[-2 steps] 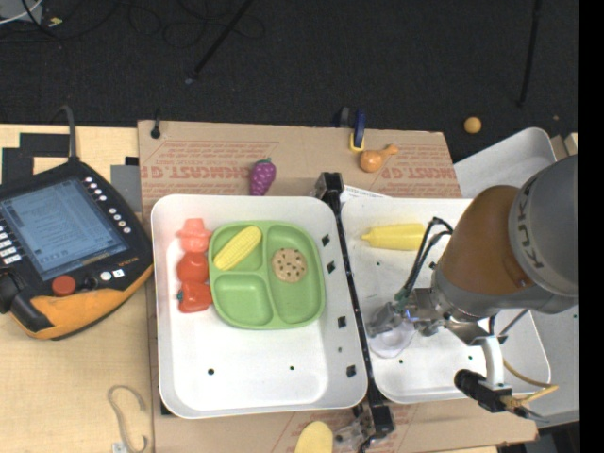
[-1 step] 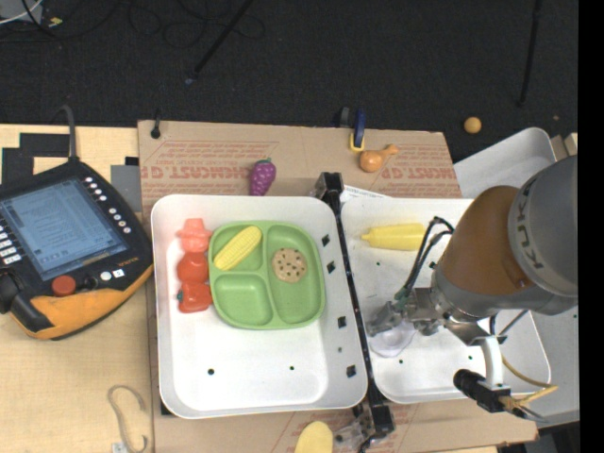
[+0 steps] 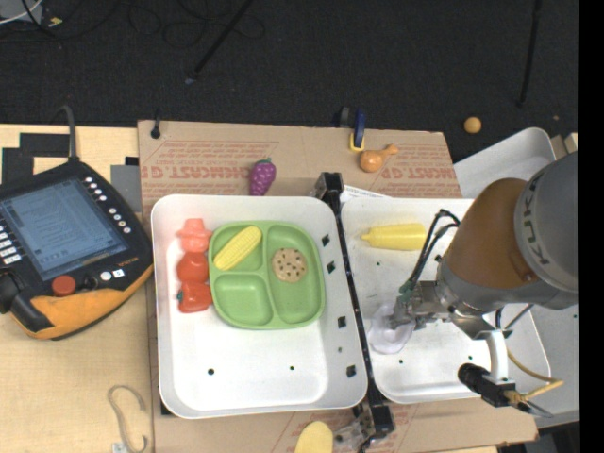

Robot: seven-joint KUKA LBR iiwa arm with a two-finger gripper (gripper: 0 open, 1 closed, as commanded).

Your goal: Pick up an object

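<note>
My gripper (image 3: 401, 317) is down in the right bin (image 3: 444, 380), below the orange-banded wrist. It hangs over a clear, pale plastic object (image 3: 387, 336) lying on the bin floor. A yellow banana-like toy (image 3: 394, 237) lies at the back of the same bin. In the left bin (image 3: 245, 376) a green divided plate (image 3: 260, 300) holds a yellow corn cob (image 3: 235, 246) and a cookie (image 3: 289, 265). A red-orange bottle-shaped toy (image 3: 192, 264) lies left of the plate. The arm hides the fingers.
A purple grape bunch (image 3: 261, 176) and an orange gourd toy (image 3: 375, 158) lie on the cardboard behind the bins. A teach pendant (image 3: 66, 243) sits at the left. A yellow lemon-like object (image 3: 314, 437) lies in front of the bins. A black divider runs between the bins.
</note>
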